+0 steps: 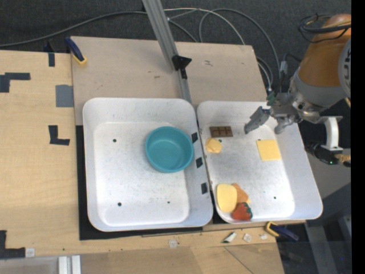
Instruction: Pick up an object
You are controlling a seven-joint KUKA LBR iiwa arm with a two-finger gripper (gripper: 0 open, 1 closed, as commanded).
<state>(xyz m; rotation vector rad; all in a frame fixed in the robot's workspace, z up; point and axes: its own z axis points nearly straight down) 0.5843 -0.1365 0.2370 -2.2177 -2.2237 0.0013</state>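
My gripper (268,123) hangs over the far right part of the right bin (302,170), fingers spread open with nothing between them. Just below it a flat yellow square (268,149) lies on the bin floor. To its left, near the bin's far left corner, sit a brown chocolate bar (220,132) and a small yellow lump (214,146). At the near left of the same bin are a yellow block (226,197), an orange piece (242,195) and a red strawberry (242,212) bunched together.
A teal bowl (168,148) stands in the left bin (108,170). A grey metal pole (165,33) slants up from between the bins at the back. Cables (228,21) run across the bench behind the right bin.
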